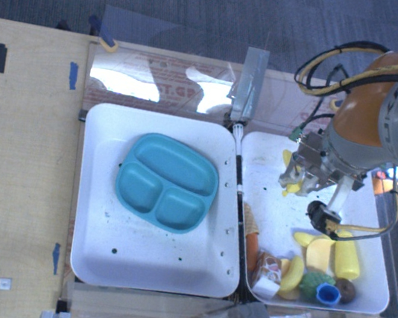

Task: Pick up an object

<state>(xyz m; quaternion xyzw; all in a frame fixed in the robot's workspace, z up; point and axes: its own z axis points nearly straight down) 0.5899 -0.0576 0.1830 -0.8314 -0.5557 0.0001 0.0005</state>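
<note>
No brand or writing can be read on any object. The gripper hangs over the far end of the right bin, and something small and yellow shows right at its fingertips; whether the fingers are apart, together or clamped on it cannot be told from this slanted view. A further yellow sliver peeks out just beside the tool on its left.

The right bin is a shallow white plastic tray. Nearer the camera than the tool, along the bin's near edge, lies a cluster of toy food: a smooth yellow block, a pale yellow wedge, a banana-like curved piece, a bumpy green item, a blue cup-like ring, a brown round piece and an orange carrot-shaped piece against the bin's left wall.

Left of the tool, the left bin holds a teal plastic plate with rounded corners and three compartments, lying flat on a white floor with scattered dark specks
</note>
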